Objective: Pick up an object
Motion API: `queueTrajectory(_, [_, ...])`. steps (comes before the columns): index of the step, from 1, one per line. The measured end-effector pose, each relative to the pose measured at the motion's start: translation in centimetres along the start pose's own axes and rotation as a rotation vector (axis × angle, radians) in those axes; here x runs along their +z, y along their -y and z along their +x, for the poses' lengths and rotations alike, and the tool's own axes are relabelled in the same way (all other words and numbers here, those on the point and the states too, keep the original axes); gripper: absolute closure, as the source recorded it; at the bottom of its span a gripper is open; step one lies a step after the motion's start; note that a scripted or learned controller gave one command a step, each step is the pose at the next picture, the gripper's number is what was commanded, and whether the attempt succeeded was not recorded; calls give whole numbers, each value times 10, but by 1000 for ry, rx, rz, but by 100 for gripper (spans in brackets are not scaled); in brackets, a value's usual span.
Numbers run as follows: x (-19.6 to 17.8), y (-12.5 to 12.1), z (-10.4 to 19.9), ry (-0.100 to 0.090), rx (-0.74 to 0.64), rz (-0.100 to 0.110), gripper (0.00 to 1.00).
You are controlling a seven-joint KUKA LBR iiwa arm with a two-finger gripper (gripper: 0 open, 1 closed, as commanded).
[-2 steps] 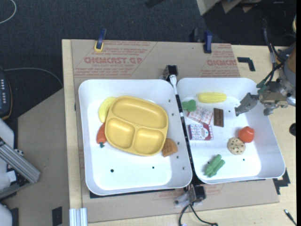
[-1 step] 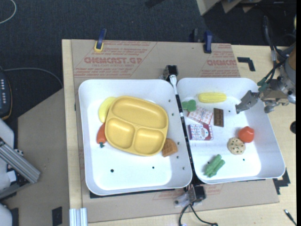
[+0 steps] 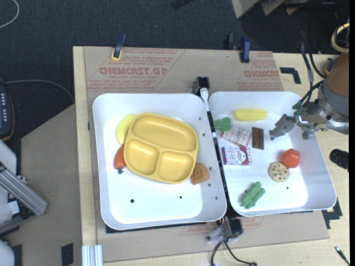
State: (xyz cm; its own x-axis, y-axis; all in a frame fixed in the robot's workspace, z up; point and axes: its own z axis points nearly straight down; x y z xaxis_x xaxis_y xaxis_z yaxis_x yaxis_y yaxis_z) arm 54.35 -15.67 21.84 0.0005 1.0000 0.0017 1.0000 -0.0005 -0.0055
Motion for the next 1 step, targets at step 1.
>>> queueTrajectory(1, [61,3,8,-1,-1,2,0])
